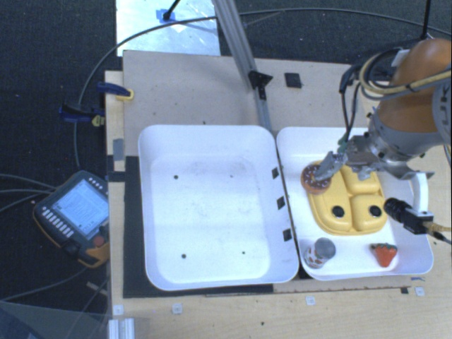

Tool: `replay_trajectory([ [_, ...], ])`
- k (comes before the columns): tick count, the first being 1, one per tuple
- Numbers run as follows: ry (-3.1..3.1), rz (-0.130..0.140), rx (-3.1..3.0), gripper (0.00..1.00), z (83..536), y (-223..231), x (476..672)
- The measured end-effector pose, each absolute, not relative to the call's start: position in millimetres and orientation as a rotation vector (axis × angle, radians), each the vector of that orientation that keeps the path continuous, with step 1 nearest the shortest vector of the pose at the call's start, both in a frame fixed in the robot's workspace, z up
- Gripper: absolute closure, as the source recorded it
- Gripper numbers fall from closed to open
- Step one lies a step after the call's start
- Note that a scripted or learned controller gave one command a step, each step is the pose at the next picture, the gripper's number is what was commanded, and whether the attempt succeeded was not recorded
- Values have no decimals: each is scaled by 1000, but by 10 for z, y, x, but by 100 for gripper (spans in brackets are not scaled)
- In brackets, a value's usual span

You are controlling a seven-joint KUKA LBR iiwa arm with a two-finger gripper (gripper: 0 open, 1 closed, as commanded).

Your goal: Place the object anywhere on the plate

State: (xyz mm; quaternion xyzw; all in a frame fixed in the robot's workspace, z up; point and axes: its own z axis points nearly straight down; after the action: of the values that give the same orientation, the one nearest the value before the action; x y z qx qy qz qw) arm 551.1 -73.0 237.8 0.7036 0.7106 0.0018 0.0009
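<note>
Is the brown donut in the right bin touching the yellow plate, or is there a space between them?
Touching. In the camera view the donut lies against the left edge of the yellow plate, with no white bin floor showing between them; the hand partly covers it.

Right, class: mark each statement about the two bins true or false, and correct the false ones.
1. The yellow plate lies in the right bin. True.
2. The pincer hangs over the left bin. False: it is over the right bin, by the plate's edge.
3. A donut sits at the plate's left edge. True.
4. The strawberry lies on the plate. False: it lies on the bin floor, apart from the plate.
</note>
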Motion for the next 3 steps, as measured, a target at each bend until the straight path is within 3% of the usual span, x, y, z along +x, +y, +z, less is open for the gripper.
replay_trajectory([
  [3,2232,7,2210,100,2409,788,5985],
])
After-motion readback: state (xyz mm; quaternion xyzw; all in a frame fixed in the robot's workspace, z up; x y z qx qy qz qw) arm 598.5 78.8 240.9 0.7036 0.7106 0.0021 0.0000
